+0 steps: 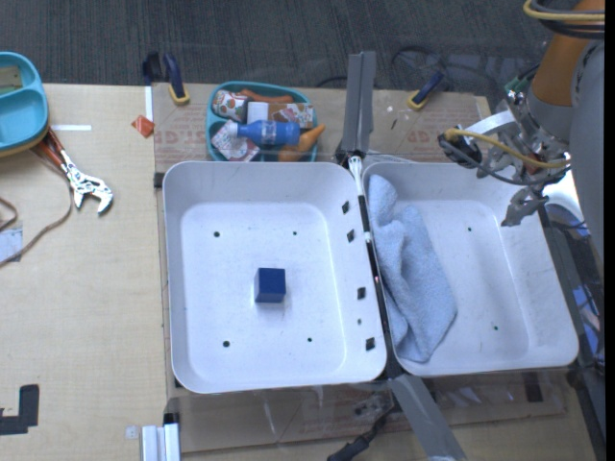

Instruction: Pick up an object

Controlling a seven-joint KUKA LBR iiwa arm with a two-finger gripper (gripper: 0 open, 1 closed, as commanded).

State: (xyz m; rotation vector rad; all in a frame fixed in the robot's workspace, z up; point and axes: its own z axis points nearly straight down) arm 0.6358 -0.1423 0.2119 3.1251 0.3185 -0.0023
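Note:
A small dark blue cube (271, 284) sits near the middle of the left white bin (192, 353). A pale blue-grey cloth (413, 272) lies crumpled along the left side of the right white bin (538, 339). The grey arm with its orange band (562, 70) comes in at the upper right. My gripper (521, 206) hangs over the far right corner of the right bin, well away from the cloth and far from the cube. Cables wrap the wrist (495, 152). Nothing shows in the gripper.
Behind the left bin stands a blue tub (261, 123) of assorted small items. A wrench (86, 188) and a teal tray (19, 99) lie on the bench at left. Clamps (173, 77) (428, 89) sit at the bench's back edge.

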